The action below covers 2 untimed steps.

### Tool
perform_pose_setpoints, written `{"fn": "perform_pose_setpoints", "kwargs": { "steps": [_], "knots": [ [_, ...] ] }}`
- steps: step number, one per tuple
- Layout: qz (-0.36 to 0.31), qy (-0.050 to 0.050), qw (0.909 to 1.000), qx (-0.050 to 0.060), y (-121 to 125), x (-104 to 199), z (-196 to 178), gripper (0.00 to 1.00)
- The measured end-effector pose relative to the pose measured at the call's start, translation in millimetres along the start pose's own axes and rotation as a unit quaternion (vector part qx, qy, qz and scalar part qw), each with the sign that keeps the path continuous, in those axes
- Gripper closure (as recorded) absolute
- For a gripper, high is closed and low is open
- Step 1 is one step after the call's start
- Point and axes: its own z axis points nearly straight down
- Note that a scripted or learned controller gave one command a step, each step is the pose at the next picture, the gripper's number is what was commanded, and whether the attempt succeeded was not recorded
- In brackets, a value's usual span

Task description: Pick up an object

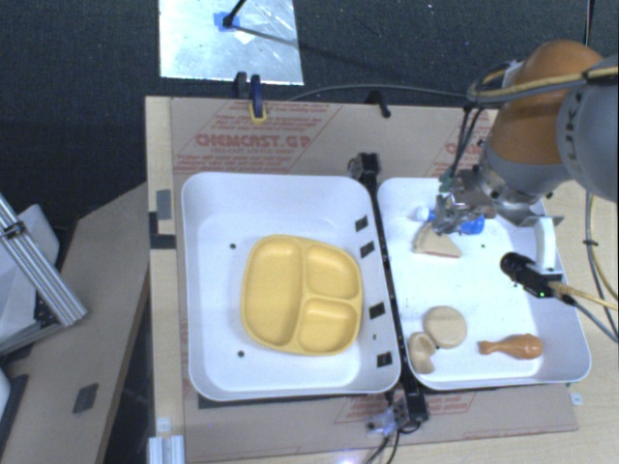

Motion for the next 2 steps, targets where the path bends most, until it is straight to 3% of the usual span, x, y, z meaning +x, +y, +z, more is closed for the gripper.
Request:
{"fn": "perform_pose_setpoints", "kwargs": {
  "steps": [2],
  "knots": [
    [0.0,0.0,1.0,-0.001,36,105,-8,1.0]
  ]
}}
